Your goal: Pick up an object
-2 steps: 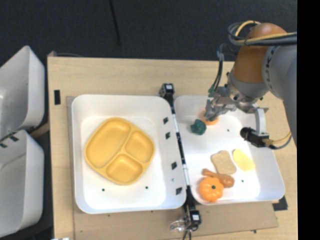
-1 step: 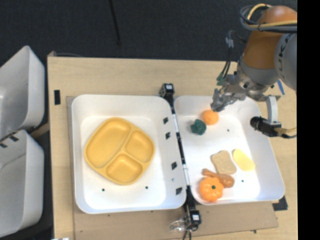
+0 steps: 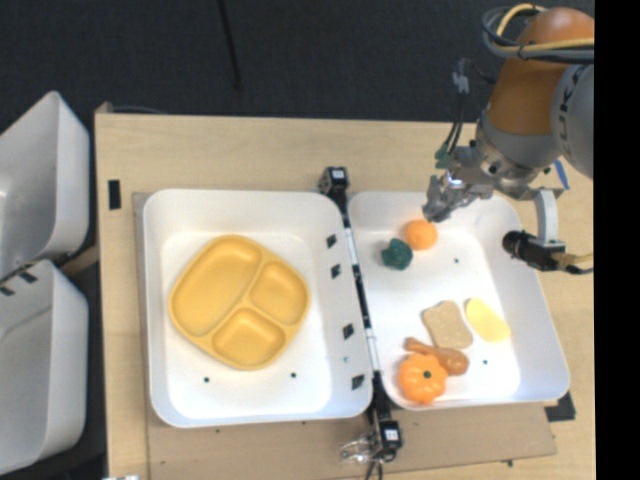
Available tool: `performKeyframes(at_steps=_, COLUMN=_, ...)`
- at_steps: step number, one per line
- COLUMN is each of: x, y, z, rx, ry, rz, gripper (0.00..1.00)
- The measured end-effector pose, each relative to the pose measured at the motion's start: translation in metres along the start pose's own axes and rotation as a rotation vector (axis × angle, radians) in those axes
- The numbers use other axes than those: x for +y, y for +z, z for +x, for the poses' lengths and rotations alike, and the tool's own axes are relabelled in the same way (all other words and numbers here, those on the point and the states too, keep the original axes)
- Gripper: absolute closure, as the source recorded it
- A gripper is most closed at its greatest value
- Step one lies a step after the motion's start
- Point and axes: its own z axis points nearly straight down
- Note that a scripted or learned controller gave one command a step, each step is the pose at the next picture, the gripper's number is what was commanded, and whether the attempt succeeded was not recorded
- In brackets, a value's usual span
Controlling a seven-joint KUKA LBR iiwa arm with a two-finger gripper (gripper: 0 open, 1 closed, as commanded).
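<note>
— Nearest the camera, what sits in the right bin (image 3: 530, 363)?

— Right at its near edge, a small orange pumpkin (image 3: 422, 379). A brownish sausage-shaped piece (image 3: 438, 354) touches it on the far side, a tan slice of bread (image 3: 446, 324) lies just beyond that, and a pale yellow piece (image 3: 487, 319) lies just right of the bread.

— And farther back?

— A dark green lump (image 3: 397, 255) and a small orange ball (image 3: 421, 234), close beside each other near the bin's far left part. The ball is the farther of the two.

— Where is the gripper (image 3: 441, 206)?

— Over the far part of the right bin, just above and beyond the orange ball, pointing down toward it. Nothing shows between the tips; how wide they stand, I cannot tell from this angle.

— What about the left bin (image 3: 165, 368)?

— It holds a yellow divided plate (image 3: 239, 299) with three compartments, lying flat near the middle.
</note>
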Motion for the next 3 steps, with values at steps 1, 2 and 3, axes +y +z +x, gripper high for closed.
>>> performKeyframes(at_steps=1, x=0.011, y=0.008, z=0.055, rx=-0.001, ry=-0.006, rz=0.002, gripper=1.0)
performKeyframes(at_steps=2, x=0.009, y=0.011, z=0.104, rx=0.0, ry=-0.006, rz=0.004, gripper=1.0)
performKeyframes(at_steps=3, x=0.017, y=0.017, z=0.158, rx=0.001, ry=-0.007, rz=0.001, gripper=1.0)
